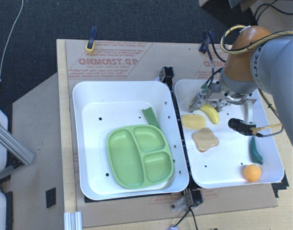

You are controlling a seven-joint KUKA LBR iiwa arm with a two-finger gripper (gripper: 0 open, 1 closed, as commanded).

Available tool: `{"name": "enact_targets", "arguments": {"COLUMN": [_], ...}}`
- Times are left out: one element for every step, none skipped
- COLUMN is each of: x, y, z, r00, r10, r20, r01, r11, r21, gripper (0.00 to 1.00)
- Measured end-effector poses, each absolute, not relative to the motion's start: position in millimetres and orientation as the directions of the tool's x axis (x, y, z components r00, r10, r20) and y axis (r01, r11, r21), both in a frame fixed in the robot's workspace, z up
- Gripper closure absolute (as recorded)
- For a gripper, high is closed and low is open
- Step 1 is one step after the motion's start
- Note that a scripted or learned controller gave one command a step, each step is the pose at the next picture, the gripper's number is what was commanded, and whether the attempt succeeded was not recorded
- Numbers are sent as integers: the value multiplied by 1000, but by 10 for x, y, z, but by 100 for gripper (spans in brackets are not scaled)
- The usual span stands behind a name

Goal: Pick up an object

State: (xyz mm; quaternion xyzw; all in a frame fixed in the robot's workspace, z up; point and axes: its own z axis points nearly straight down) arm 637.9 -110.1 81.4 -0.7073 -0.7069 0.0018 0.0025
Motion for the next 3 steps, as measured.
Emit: {"name": "enact_targets", "arguments": {"x": [6383, 6344, 6384], "y": [-1103, -1013, -910], "z": [945, 1466, 1984], "r00": [0, -1, -2], "r10": [1000, 1000, 1000], "r20": [0, -1, -1], "r01": [1000, 1000, 1000], "r11": [0, 1, 2], "r21": [-5, 6, 7], "gripper": [100, 100, 100]}}
